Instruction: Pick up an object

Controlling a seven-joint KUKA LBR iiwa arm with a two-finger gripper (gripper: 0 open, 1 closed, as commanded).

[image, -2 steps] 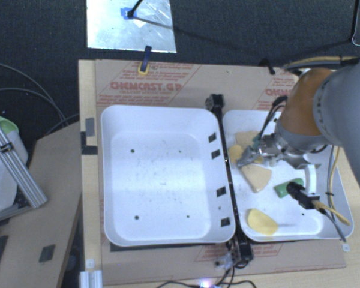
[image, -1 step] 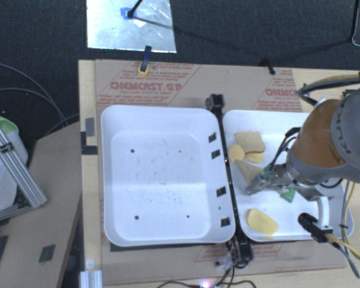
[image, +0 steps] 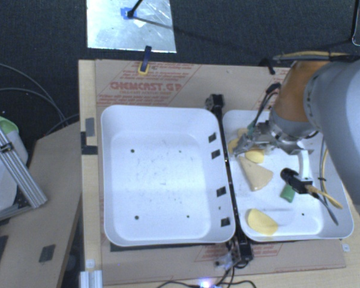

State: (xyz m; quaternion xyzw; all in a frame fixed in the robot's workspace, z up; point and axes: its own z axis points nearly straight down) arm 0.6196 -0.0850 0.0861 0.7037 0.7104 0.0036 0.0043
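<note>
My gripper (image: 247,144) hangs low over the far left part of the right bin (image: 324,224). Just under and beside it lie a small yellow piece (image: 255,156) and another yellow bit (image: 233,143) near the bin's left wall. I cannot tell whether either touches the gripper. A pale yellow wedge (image: 257,176) sits a little nearer the front. At the bin's front lies a rounded yellow object (image: 262,222). A small green block (image: 287,192) rests right of the wedge. The grey arm (image: 339,107) covers the bin's far right corner.
The left bin (image: 162,179) lies beside the right one, with a dark strip of black clips (image: 221,173) along their shared edge. Both stand on a cardboard sheet (image: 156,83). A metal frame (image: 12,167) rises at the far left.
</note>
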